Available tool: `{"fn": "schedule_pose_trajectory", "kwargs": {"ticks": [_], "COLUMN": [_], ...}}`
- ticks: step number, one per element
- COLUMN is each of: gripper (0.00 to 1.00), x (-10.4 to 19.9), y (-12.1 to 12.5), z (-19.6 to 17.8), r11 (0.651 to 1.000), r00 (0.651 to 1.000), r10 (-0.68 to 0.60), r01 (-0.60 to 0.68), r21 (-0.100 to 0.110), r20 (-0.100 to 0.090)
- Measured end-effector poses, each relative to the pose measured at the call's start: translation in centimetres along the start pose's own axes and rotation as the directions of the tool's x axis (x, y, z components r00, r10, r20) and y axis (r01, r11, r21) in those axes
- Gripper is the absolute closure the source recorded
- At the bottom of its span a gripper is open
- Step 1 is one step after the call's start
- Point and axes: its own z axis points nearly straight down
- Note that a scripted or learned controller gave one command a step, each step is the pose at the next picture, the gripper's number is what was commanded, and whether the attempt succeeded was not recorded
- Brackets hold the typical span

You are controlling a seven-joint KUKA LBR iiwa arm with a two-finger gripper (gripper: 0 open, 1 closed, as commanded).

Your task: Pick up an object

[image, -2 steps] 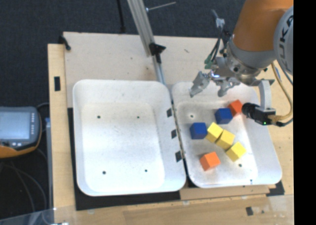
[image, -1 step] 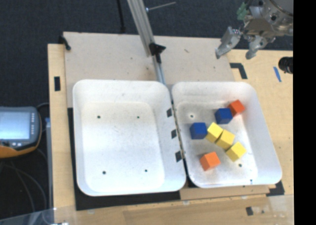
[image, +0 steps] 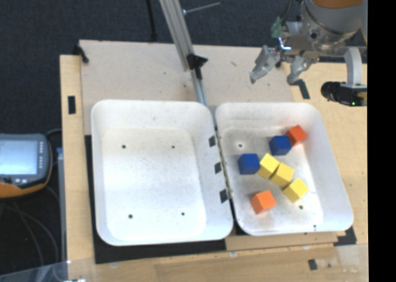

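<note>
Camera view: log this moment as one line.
claw open, above bench beyond right bin | holding nothing | seven cubes in right bin | left bin | pick not yet done

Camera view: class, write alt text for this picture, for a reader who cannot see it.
A grey robot arm's open gripper hangs above the bench behind the right white bin, holding nothing. That bin holds seven small cubes: three yellow, two blue, two orange. The left white bin sits beside it.
</note>
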Motion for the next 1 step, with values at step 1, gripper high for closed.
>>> {"fn": "schedule_pose_trajectory", "kwargs": {"ticks": [1], "gripper": [0.00], "x": [3.00], "y": [-3.30], "z": [2.22], "r11": [1.000], "r00": [1.000], "r10": [-0.001], "r01": [0.001], "r21": [0.000], "r20": [-0.001]}}
